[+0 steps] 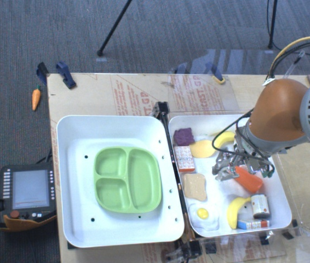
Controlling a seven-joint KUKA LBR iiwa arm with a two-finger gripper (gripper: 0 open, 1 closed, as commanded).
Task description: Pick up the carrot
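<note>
Here the gripper [236, 170] hangs low in the right bin [282, 199], touching the left end of the carrot [250, 179]; whether its jaws are spread or pinching, I cannot tell. A banana [234, 211] lies just nearer, bread [195, 187] to the left. The left bin [73, 141] holds a green divided plate [127, 179].

White bins: two, the left bin [67, 147] and the right bin [278, 196]
Green divided plates: one [127, 178], in the left bin
Carrots: two, one [249, 179] just under the jaws, one [35, 98] on the floor well left of the desk
Bananas: two, one [223, 139] just left of the jaws, one [233, 211] below them
Bread slices: one [195, 187]
Fried eggs: one [203, 214]
Purple pieces: one [183, 136]
</note>
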